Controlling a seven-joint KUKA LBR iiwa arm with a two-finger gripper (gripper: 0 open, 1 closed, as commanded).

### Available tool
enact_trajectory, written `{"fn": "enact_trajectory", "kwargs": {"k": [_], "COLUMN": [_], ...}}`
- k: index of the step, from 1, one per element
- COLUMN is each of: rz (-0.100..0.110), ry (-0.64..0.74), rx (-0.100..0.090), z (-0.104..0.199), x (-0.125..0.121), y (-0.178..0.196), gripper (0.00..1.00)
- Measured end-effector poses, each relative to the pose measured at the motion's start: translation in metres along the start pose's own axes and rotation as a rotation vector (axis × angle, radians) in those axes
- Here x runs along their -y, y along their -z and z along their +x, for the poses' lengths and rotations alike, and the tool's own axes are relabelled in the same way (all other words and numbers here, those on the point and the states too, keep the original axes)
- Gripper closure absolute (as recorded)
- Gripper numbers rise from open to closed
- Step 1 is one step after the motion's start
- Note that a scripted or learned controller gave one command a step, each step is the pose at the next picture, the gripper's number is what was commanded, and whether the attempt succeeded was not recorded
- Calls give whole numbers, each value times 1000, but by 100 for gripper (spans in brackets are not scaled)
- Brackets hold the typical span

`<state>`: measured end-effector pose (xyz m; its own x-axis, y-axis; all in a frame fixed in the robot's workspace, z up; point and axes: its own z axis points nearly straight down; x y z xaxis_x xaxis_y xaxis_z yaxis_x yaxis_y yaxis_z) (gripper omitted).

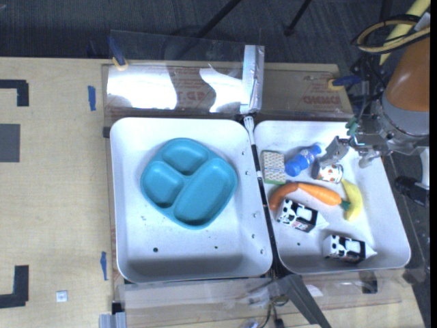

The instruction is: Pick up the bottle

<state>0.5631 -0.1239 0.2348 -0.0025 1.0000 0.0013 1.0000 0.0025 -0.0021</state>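
The bottle is small and blue with a white cap. It lies on its side in the upper middle of the right bin. My gripper hangs over the bin's upper right part, just right of the bottle and apart from it. Its fingers stand open with nothing between them. Directly below the gripper sits a small white toy with red marks.
The right bin also holds an orange carrot, a yellow banana, a mesh sponge and two cow-patterned pieces. In the left bin lies a blue divided plate.
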Motion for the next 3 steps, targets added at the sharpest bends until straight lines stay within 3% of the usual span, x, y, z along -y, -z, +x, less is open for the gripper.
{"fn": "enact_trajectory", "kwargs": {"k": [1, 2, 3], "rz": [-1, 2, -16], "ry": [-66, -229, -12], "rx": [1, -1, 2], "z": [-19, -11, -59], "x": [55, 84, 79], "y": [-68, -80, -120], "gripper": [0, 0, 0]}}
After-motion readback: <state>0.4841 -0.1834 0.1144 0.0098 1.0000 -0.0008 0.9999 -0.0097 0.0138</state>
